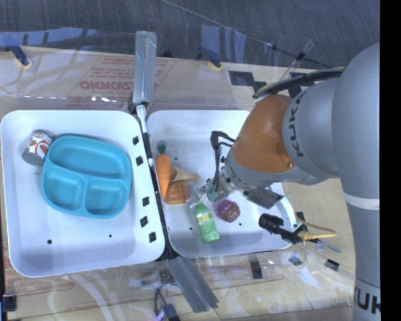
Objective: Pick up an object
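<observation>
The right bin [187,122] holds an orange carrot [163,172] along its left wall, with a brown toast piece [177,192] and a pale wedge [185,176] beside it. A green packet [205,222] lies near the front, and a dark red round fruit [228,210] sits just right of it. My gripper [212,191] hangs low in the middle of this bin, just above the green packet and left of the red fruit. The orange-banded wrist hides much of it, and nothing shows held in it.
In the left bin [20,246] lies a blue divided tray [87,176], with a small brown and white ball [37,146] at its top-left corner. The arm's grey body covers the right bin's right side. A grey divider [144,65] stands between the bins at the back.
</observation>
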You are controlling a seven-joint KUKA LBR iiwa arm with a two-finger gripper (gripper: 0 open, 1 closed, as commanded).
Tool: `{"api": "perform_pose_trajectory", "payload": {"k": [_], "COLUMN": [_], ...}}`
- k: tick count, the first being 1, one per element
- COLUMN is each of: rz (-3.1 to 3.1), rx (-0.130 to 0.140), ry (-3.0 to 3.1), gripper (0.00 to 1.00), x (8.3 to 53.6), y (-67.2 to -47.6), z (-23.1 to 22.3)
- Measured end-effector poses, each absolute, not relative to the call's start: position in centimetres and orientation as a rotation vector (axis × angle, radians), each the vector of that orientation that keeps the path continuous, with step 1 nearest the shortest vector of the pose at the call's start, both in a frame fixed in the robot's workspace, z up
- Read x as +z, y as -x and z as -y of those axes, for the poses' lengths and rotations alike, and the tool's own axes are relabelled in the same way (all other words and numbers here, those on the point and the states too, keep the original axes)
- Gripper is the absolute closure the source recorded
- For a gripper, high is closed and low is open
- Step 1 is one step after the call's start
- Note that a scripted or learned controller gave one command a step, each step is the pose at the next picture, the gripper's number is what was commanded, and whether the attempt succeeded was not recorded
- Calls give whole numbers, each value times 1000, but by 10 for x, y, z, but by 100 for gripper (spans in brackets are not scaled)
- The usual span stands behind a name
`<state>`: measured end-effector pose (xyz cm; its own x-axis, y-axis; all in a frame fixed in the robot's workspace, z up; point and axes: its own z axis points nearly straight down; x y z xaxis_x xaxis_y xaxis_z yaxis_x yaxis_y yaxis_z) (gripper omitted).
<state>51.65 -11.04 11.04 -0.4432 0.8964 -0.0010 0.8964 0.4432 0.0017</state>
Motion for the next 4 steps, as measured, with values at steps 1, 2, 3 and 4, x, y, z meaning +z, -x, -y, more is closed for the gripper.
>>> {"api": "perform_pose_trajectory", "payload": {"k": [1,2,3,4], "rz": [-2784,-2761,-2923,-2995], "rx": [0,8,2,2], "ry": [-1455,-1487,-1144,-926], "gripper": [100,100,100,100], "x": [105,196,245,329], "y": [-592,-586,-589,-621], "z": [123,35,-20,7]}}
